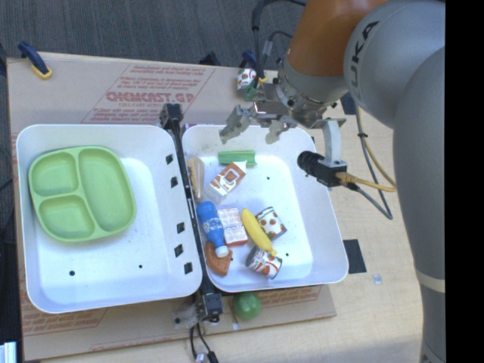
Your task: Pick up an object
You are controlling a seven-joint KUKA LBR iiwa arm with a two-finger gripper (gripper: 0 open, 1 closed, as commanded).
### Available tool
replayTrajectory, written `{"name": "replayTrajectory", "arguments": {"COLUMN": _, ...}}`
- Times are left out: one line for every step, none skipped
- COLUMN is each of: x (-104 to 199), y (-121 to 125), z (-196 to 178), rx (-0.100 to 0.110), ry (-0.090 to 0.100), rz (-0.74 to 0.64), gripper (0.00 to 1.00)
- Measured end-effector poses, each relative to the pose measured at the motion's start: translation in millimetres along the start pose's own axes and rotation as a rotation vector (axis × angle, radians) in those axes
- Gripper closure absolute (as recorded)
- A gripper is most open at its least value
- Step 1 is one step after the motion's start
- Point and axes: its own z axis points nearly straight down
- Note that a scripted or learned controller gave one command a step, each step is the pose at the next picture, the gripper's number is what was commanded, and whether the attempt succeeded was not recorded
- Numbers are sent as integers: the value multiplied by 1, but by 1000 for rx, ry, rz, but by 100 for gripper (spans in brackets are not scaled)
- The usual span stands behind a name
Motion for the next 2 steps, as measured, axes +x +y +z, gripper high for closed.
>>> {"name": "replayTrajectory", "arguments": {"x": 0, "y": 0, "z": 0, "rx": 0, "ry": 0, "rz": 0, "gripper": 0}}
{"name": "replayTrajectory", "arguments": {"x": 0, "y": 0, "z": 0, "rx": 0, "ry": 0, "rz": 0, "gripper": 0}}
